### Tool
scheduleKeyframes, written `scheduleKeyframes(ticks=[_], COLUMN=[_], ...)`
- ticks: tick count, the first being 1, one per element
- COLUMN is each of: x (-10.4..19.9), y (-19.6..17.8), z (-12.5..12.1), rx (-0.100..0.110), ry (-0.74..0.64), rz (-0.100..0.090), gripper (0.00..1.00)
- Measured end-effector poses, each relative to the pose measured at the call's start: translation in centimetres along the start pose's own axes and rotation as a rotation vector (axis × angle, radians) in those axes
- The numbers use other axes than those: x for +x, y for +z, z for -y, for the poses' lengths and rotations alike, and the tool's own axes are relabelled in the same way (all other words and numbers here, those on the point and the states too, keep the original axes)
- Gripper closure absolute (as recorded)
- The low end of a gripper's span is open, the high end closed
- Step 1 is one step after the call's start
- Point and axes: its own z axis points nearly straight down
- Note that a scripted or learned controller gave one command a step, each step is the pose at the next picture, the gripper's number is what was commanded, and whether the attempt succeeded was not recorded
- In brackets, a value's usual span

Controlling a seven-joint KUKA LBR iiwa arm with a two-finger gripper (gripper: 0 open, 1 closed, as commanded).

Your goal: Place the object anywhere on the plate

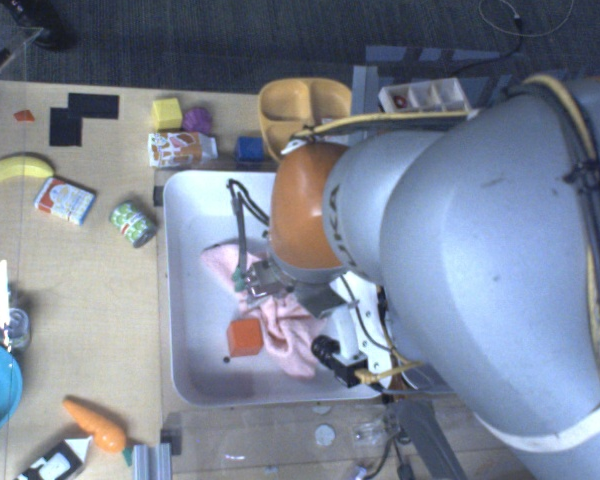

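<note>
The big grey arm (480,268) reaches in from the right and bends down low. Its orange band (302,208) sits just above the wrist. The gripper (252,280) hangs under it, pointing down and a little left.

A bin (185,268) sits mid-bench with a cloth (280,333) lying in it and a block (245,338) touching the cloth's left edge. The arm (460,268) reaches in from the right, above the cloth. Behind the bin stand a carton (180,149), two small blocks (167,113) and a divided bowl (302,108). Left of the bin lie a can (133,223), a box (64,200) and a banana (15,171); a carrot (95,424) lies at the near left.
</note>
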Motion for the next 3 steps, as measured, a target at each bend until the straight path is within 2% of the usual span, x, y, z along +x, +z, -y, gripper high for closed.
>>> scheduleKeyframes(ticks=[1,2,3], x=[-4.6,-0.7,1.1], y=[-5.2,-0.9,0.1], z=[3.3,1.7,-5.8], rx=[0.014,0.017,-0.006], ry=[0.023,-0.207,-0.263], rz=[0.000,-0.003,0.000], gripper=[1.00,1.00,1.00])
